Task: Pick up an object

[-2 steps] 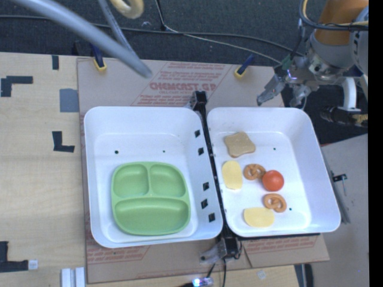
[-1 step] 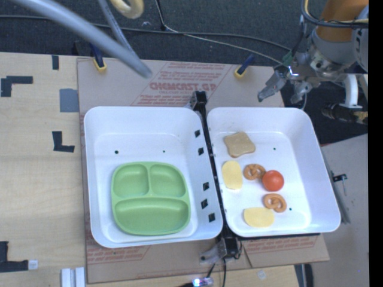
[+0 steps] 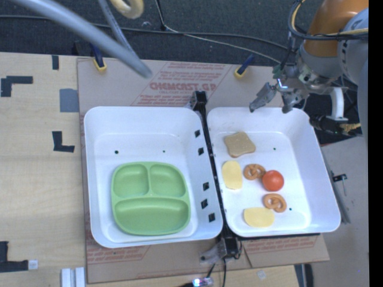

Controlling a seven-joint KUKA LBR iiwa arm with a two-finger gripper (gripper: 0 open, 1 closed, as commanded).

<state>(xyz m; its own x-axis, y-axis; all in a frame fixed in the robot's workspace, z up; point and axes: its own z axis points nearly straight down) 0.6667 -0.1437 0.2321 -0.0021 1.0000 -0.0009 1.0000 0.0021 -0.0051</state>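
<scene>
The right bin (image 3: 311, 160) holds a slice of brown toast (image 3: 239, 143), a pale yellow piece (image 3: 232, 175), two pretzels (image 3: 254, 171) (image 3: 276, 203), a red tomato (image 3: 273, 180) and a second yellow piece (image 3: 258, 217). My gripper (image 3: 274, 100) hangs above the bin's far rim, up and to the right of the toast. Its two fingers (image 3: 259, 99) are spread apart with nothing between them.
The left bin (image 3: 96, 160) holds a green divided plate (image 3: 150, 197). A black divider (image 3: 203, 154) runs between the bins. Grey tubing (image 3: 72, 20) crosses the top left. The arm's orange band (image 3: 338, 11) sits at the top right.
</scene>
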